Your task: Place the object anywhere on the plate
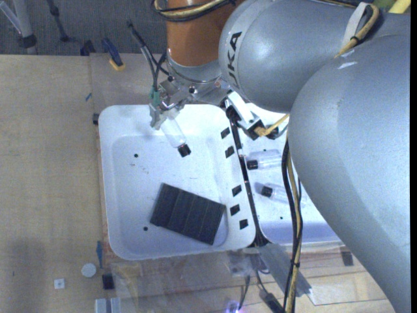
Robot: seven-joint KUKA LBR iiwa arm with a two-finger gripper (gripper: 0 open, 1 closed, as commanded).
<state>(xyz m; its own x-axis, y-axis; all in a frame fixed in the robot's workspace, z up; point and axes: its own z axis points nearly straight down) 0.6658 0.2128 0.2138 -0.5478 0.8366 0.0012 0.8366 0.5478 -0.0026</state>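
Note:
A dark ribbed rectangular plate [187, 214] lies flat in the lower part of the left bin [124, 155]. My gripper [160, 120] hangs over the bin's upper middle, well above and behind the plate. A clear tube with a black cap [176, 139] slants down and to the right from between the fingers, cap end lowest. The fingers are shut on its upper end. The tube hangs above the bin floor, apart from the plate.
Two more clear tubes with black caps [253, 163] [266, 191] lie in the right bin [313, 230], partly hidden by the arm. Black clips line the wall between the bins [236, 191]. Cables [293, 227] hang over the right bin.

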